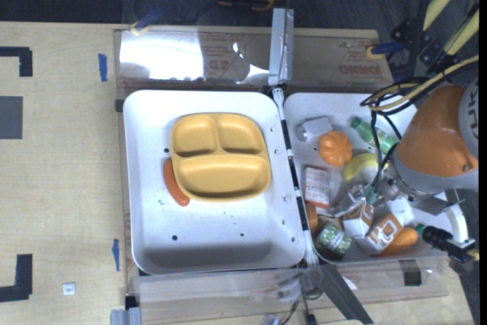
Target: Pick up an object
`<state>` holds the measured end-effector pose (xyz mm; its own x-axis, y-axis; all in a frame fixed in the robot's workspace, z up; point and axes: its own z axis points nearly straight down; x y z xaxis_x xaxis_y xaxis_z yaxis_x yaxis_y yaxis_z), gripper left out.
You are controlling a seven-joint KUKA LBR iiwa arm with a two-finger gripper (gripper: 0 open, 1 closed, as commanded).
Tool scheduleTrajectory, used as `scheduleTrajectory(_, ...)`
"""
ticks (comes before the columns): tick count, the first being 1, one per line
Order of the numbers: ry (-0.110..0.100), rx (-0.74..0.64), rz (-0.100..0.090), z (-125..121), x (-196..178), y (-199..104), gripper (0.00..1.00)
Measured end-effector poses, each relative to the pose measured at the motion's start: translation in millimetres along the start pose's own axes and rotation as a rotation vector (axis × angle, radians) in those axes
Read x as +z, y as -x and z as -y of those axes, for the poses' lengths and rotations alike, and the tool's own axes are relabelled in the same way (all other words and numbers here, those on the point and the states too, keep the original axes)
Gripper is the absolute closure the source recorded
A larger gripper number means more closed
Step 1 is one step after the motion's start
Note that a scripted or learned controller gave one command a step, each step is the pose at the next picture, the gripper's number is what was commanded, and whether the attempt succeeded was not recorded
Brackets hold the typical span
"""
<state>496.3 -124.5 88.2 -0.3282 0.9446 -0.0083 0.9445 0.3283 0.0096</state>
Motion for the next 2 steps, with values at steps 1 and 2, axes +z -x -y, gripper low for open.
scheduleTrajectory(1,0.006,-0.001,0.001,-2.6,-10.3,-0.8,1.0)
scheduleTrajectory(2,-0.013,0.034,-0.009,-21.4,-113.8,-13.3,1.0)
